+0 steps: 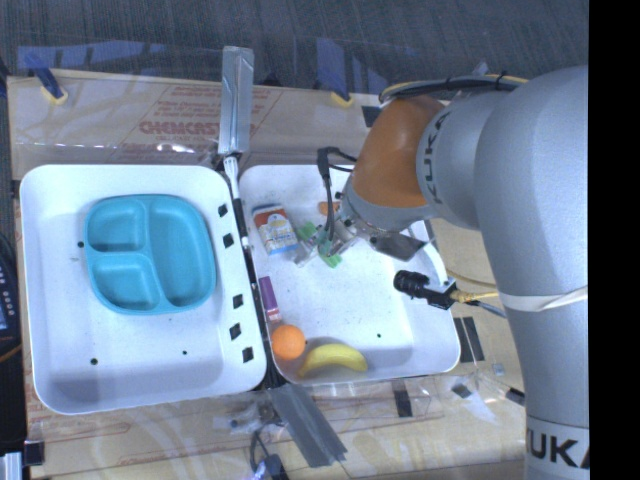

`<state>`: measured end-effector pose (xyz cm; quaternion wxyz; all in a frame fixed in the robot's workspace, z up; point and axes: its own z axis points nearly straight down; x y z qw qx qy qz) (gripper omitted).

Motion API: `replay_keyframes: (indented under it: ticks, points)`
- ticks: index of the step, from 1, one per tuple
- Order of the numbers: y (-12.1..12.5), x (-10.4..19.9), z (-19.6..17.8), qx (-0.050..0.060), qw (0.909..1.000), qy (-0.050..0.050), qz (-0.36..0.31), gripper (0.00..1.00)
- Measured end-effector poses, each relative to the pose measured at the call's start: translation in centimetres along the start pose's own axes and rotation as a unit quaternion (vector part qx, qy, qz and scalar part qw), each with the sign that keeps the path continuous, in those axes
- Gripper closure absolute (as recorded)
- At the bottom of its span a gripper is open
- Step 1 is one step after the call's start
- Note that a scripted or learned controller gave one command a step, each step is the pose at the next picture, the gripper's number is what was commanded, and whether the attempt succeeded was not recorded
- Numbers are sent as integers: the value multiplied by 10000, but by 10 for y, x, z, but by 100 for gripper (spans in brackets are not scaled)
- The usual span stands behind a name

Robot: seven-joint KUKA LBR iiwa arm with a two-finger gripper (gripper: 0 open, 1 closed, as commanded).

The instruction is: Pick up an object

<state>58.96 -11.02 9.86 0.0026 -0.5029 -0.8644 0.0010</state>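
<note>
Grey metal makes up the arm (520, 218), the largest item in view; it enters from the right, carries an orange band (392, 158) above the wrist, and reaches down over the right bin.

Item 2: the tabletop (110, 118), pale wood under a clear plastic sheet with red lettering, bears 2 shallow white bins side by side.

Item 3: the left bin (50, 368) holds 1 turquoise divided tray (150, 253) with 3 compartments, lying flat in the bin's upper half.

Item 4: the right bin (380, 308) holds the loose objects. A yellow banana (333, 359) lies along the near wall, with an orange ball (288, 342) just beside its left end. A small white and orange carton (274, 230) lies near the bin's left wall, towards the far side. A slim purple stick (268, 296) lies against the left wall between carton and ball.

Item 5: the end effector (332, 240) sits low over the right bin's upper middle, just right of the carton. A small green object (329, 258) shows at its tip, touching or just beside it; whether it is pinched cannot be told, and the state of the end effector cannot be told.

Item 6: a black cable (326, 183) loops up beside the wrist.
</note>
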Motion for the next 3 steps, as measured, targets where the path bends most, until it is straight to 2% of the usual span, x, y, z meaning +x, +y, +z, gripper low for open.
replay_keyframes:
  ticks: [1, 2, 3]
  points:
    - [1, -1, -1, -10, 10000, -9, 1, 0]
    - [52, -27, 5, -22, 9972, -17, 747, 0]
    - [51, -30, 5, -24, 9993, -16, 366, 0]
